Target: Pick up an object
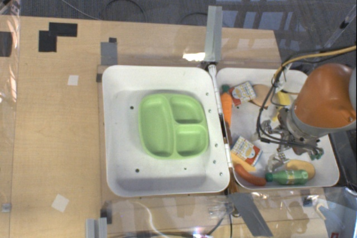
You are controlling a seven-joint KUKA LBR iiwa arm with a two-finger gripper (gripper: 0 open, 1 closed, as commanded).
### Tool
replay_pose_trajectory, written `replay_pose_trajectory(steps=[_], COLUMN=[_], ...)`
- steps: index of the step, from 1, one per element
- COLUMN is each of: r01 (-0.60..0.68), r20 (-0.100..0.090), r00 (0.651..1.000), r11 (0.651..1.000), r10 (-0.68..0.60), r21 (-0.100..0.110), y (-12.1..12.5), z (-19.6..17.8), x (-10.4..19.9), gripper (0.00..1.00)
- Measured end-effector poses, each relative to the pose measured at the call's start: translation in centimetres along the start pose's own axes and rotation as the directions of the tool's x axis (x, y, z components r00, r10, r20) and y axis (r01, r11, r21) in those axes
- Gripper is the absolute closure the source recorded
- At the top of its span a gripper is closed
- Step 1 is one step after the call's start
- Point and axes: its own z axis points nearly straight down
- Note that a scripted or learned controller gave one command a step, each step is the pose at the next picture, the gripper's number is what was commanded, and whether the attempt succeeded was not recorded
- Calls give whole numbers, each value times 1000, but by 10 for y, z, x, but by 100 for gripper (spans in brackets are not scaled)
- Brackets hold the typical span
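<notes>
Green and glossy, a small bottle lies on its side along the near edge of the right bin, long axis running left to right; which end carries the cap is hard to tell from this view. Touching its left end is a red sausage-shaped piece, one of its kind, with a yellow banana-like piece just behind it, and a pale yellow rounded piece sits against the bottle's far side. Directly above that cluster hangs the gripper, its metal parts crowded under the orange band of the arm; whether the fingers are spread or closed I cannot tell. Two small printed cartons show, one near the middle and one toward the far wall, and a single orange carrot lies along the left wall, pointing away. Over in the left bin rests one lime-green divided plate with three sections.
</notes>
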Motion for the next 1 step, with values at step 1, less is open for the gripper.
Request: replay_pose_trajectory(steps=[1], r01=[-129], r20=[-3], r00=[992], r11=[992], r10=[129], r21=[-4], y=[-20], z=[4], x=[-90], gripper=[0])
